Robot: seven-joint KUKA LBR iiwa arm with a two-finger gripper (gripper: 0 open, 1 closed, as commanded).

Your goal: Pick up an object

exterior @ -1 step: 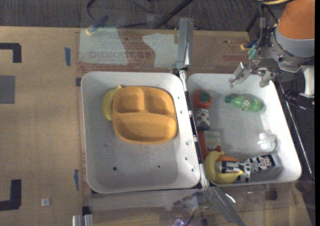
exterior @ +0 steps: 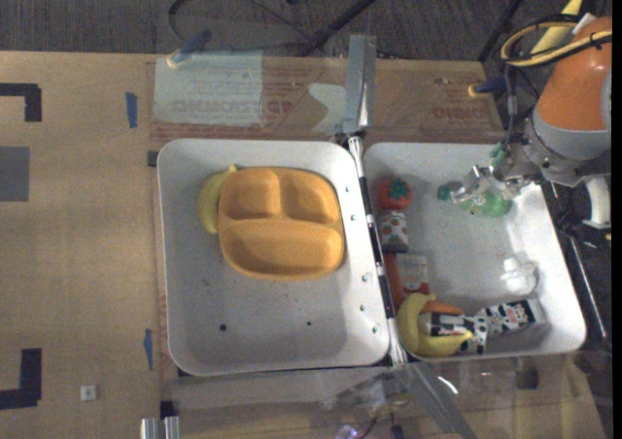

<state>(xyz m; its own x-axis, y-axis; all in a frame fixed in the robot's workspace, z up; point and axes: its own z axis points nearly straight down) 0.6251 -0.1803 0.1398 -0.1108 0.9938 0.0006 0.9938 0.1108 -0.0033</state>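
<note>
A grey arm with an orange band reaches in from the right over two white bins on the counter, its pincer (exterior: pixel 483 186) hanging low above the back of the right bin (exterior: pixel 567 316). A small green thing (exterior: pixel 493 204) sits right at the metal tips, but the glare and blur there make it impossible to tell whether the pincer is wide, narrow or gripping anything. Along that bin's left wall lie an orange carrot-like toy (exterior: pixel 395 192), a small can (exterior: pixel 393 230) and a red-and-white packet (exterior: pixel 412 273); at the front, a banana (exterior: pixel 418 325) overlaps a cow-patterned carton (exterior: pixel 505 317), and a clear plastic piece (exterior: pixel 519 277) rests near the right wall. The left bin (exterior: pixel 185 320) carries an orange divided tray (exterior: pixel 282 221) with a second banana (exterior: pixel 211 202) tucked against its left edge. The nearest candidate for a pick appears to be the green thing at the tips. The risks, by my reading: a small, slippery piece could squirt sideways as the tips close, or be pinned against the bin floor rather than lifted; a descent set slightly off would close on air, and the bin's back wall nearby leaves little room to correct.
</note>
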